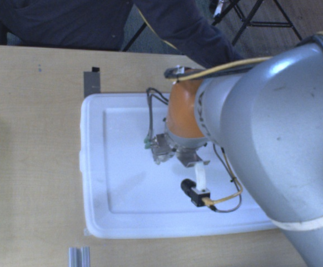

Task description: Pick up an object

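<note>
Bin: a shallow white bin [94,166] lies on the table [33,149]; its left half is bare white floor with faint shadow.
Arm: the grey arm [283,127] comes in over the bin's right side and covers that side, because it reaches from there and leans down into the bin.
Orange band: the orange band [183,115] sits above the bin's far middle, and the wrist points down from it toward the floor.
Claw: the claw [161,147] hangs low over the bin's middle, just under the band, seen from above as a small grey metal block. It looks close to the floor, the height a pick would need.
Claw state: cannot tell whether it is open or closed; the wrist body hides its working end.
Object: nothing to pick lies on the bin's bare left half. Any object would be under the wrist or the arm, hidden from here, so I cannot say where it is.
Step in hand: likely a descent or a try at the bin's middle, with no catch to confirm.
Risk: closing on bare floor is quite possible here.
Plate: a dark flat plate [92,82] lies on the table just past the bin's far left corner, apart from the work.
Strips: two metal strips [79,255] lie on the table below the bin's near left corner.
</note>
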Controlling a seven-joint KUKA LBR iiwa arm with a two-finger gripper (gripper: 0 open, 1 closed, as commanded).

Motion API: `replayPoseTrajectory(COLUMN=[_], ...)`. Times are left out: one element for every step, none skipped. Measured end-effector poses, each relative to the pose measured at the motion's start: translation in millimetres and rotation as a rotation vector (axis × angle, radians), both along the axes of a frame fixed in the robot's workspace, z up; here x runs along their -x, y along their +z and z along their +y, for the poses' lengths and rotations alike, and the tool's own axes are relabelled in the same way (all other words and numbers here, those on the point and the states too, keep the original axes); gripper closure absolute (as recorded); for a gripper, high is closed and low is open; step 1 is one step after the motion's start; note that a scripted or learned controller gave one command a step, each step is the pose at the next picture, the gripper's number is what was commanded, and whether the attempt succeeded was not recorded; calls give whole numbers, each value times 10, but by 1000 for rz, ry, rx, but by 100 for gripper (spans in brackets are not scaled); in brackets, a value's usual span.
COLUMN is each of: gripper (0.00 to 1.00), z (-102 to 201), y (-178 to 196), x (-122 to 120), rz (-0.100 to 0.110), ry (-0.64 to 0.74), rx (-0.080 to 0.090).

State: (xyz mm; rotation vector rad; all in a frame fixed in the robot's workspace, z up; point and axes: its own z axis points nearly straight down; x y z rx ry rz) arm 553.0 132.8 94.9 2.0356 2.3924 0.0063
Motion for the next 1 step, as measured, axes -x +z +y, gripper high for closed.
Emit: replayPoseTrajectory(gripper=[100], z=[-280], y=[914], x=[-76], rz=[-5], ry=[271], rx=[2])
